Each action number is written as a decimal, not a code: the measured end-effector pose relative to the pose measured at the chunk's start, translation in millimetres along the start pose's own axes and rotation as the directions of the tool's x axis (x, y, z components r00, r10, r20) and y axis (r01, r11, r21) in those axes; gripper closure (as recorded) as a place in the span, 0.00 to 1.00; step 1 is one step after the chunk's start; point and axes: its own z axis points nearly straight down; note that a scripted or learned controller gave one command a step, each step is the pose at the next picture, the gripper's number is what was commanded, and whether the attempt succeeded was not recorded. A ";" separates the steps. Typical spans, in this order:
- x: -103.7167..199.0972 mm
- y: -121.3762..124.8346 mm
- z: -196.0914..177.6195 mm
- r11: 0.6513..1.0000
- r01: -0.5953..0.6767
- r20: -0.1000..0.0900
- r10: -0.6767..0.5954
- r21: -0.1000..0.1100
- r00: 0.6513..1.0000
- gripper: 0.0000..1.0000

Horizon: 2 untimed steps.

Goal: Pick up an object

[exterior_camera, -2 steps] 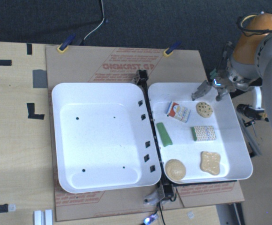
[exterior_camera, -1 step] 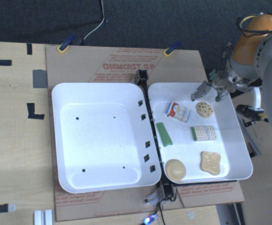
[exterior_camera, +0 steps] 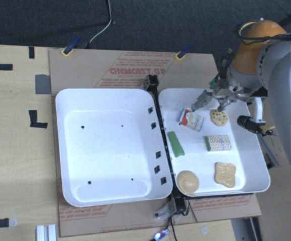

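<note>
The right bin (exterior_camera: 258, 157) holds several small objects. A red and white packet (exterior_camera: 189, 119) lies near its back left, with a round speckled cookie (exterior_camera: 218, 117) beside it. A green block (exterior_camera: 175, 143) lies along the left wall. A green-edged patterned pad (exterior_camera: 218, 142) sits in the middle. At the front are a round tan bun (exterior_camera: 187, 181) and a tan toast-shaped piece (exterior_camera: 225, 174). My gripper (exterior_camera: 211, 104) hangs over the bin's back, open, fingers spread just behind the cookie and the packet, with nothing between them.
The left bin (exterior_camera: 65, 134) stands beside the right one, joined by a black-clipped divider (exterior_camera: 158, 134). Both rest on a cardboard sheet (exterior_camera: 130, 72) on the wooden bench. The grey arm with its orange band (exterior_camera: 258, 44) fills the upper right corner.
</note>
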 end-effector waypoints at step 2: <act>27.6 1.2 35.3 1.000 -0.003 0.001 0.003 -0.005 1.000 0.00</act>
